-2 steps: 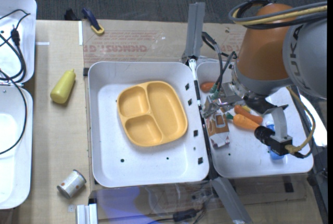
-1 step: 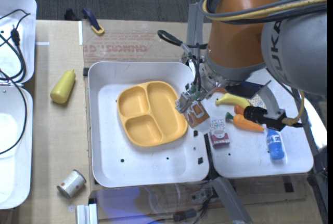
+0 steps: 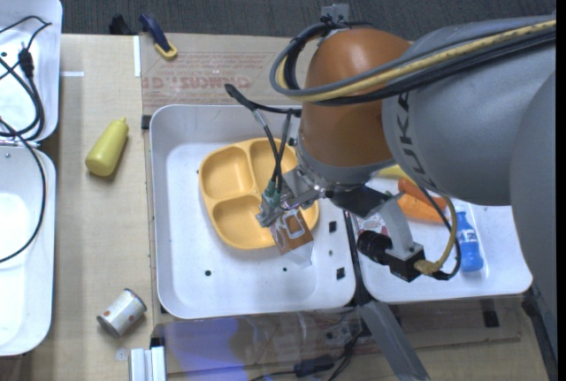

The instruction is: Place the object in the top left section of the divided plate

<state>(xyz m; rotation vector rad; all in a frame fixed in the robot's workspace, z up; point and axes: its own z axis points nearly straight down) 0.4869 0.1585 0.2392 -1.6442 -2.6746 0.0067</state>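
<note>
Hovering over the yellow 3-section divided plastic plate (image 3: 237, 194) in the left white bin (image 3: 177, 220), the gripper (image 3: 285, 216) sits at the plate's right rim. A small brown object (image 3: 292, 233) lies beside it; whether the claw pinches it, I cannot tell. Placing seems underway; next comes shifting toward the top left section.

— A smooth, matt plastic look was given by the yellow divided plate (image 3: 232, 194), and the white bin (image 3: 186, 273) under it was seen as glossy moulded plastic.

— Bare, matt wood was shown by the bench (image 3: 97, 229). The orange band (image 3: 354, 96) was rendered glossy, the small can (image 3: 121, 311) metallic, the yellow bottle (image 3: 107, 148) soft-sheened plastic.
</note>
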